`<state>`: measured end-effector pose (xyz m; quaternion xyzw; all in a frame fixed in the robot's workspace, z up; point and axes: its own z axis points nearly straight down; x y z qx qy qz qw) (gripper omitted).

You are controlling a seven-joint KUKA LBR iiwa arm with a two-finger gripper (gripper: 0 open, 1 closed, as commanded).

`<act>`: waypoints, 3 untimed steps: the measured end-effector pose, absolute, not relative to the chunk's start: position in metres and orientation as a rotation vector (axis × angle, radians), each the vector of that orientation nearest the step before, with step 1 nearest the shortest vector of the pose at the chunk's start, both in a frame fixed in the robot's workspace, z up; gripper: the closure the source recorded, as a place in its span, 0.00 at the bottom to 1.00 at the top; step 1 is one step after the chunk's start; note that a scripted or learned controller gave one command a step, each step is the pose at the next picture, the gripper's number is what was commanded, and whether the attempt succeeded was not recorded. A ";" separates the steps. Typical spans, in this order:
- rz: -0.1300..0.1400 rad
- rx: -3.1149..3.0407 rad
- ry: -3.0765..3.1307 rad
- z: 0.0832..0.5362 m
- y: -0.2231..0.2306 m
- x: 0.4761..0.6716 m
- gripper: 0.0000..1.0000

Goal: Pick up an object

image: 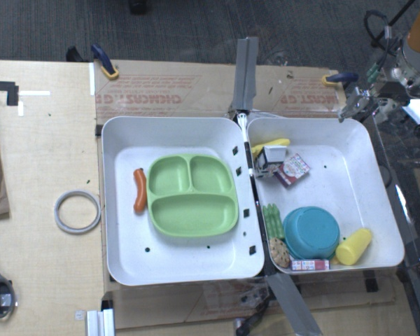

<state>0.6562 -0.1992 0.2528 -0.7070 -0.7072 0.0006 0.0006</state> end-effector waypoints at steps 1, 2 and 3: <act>0.003 -2.267 -2.172 0.160 -0.197 0.563 0.00; 0.002 -2.100 -2.336 0.118 -0.132 0.630 0.00; 0.000 -1.973 -2.447 0.169 -0.101 0.659 0.00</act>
